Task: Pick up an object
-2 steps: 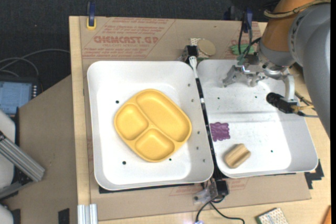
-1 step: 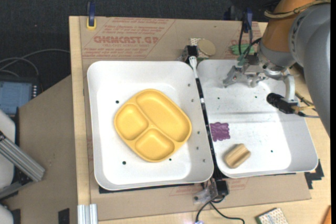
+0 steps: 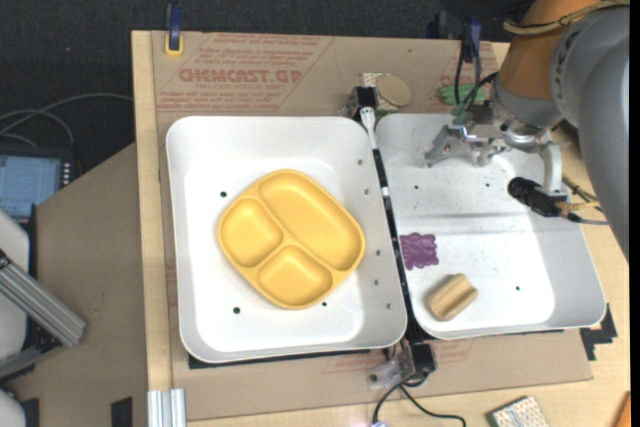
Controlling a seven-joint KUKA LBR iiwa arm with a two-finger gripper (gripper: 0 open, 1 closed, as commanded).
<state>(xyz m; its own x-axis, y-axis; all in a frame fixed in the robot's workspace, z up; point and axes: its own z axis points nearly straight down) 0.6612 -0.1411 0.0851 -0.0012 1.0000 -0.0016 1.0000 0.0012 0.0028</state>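
A yellow plate [image 3: 290, 237] with three compartments lies in the left bin [image 3: 195, 165]. In the right bin [image 3: 560, 305] a small purple object [image 3: 418, 250] lies near the left wall, and a tan cylinder-shaped block [image 3: 451, 296] rests on its side just in front of it. My gripper [image 3: 462, 151] hangs over the far part of the right bin, well behind both objects. It is open, its metal fingers [image 3: 436, 153] spread, and nothing is between them.
The two bins meet at a dark seam [image 3: 385, 205]. The grey arm with its orange band [image 3: 545, 35] comes in from the right over the right bin's far corner. A cardboard sheet [image 3: 250, 70] lies under the bins.
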